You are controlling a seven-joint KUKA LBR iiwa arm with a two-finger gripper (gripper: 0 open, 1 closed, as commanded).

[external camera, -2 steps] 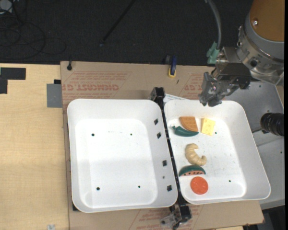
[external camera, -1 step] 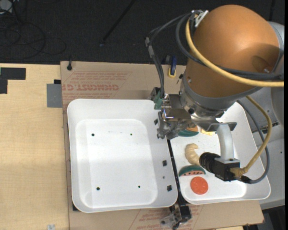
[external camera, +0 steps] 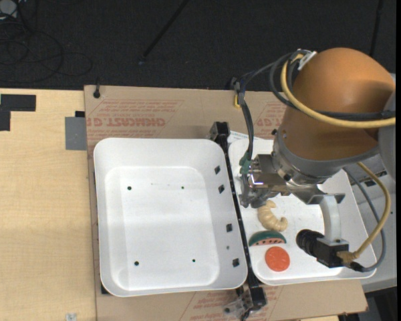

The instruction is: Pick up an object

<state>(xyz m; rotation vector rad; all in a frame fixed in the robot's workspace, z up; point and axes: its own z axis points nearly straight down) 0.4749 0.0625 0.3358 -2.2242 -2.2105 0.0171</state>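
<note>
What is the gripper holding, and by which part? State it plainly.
Cannot be told. The gripper sits low in the right bin just above the croissant, with nothing visible in its grasp.

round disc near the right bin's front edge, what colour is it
Orange-red disc, seen in the camera view.

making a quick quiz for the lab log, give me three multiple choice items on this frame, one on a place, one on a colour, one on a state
1. Which bin holds the small objects?
A. the left bin
B. the right bin
C. both bins

2. What colour is the round flat object?
A. blue
B. red-orange
C. yellow

3. How does the left bin sit relative to the right bin?
A. side by side
B. stacked on top
C. overturned beside it

Answers:
1 B, the pale curved piece, the green-edged slice and the round object all lie under the arm.
2 B, it is plainly red-orange.
3 A, both sit flat with adjoining rims.
</note>
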